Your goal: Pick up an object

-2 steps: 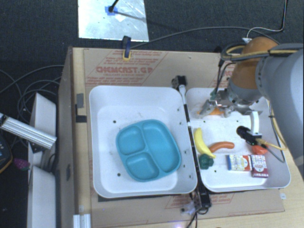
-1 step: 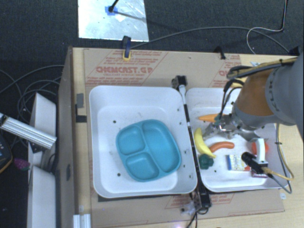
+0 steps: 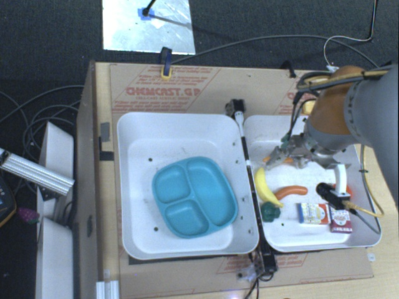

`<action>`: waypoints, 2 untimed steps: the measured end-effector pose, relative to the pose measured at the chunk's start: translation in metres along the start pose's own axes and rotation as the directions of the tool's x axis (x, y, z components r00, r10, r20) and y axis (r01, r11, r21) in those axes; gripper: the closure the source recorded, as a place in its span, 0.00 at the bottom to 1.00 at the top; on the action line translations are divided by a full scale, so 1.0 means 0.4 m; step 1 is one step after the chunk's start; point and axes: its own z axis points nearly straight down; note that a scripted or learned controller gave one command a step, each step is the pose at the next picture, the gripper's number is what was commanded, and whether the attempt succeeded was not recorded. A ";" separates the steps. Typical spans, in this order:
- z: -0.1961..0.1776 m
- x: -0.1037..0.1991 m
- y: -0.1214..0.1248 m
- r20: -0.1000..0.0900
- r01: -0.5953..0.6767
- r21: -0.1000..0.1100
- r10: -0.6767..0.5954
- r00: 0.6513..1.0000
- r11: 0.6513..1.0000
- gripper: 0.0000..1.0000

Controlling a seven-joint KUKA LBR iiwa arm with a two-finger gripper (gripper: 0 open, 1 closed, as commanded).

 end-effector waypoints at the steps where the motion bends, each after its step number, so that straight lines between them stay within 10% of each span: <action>1: -0.033 -0.048 0.159 -0.007 0.001 0.027 -0.001 1.000 1.000 0.00; 2: 0.014 -0.168 0.151 -0.006 -0.003 0.035 0.003 1.000 0.999 0.00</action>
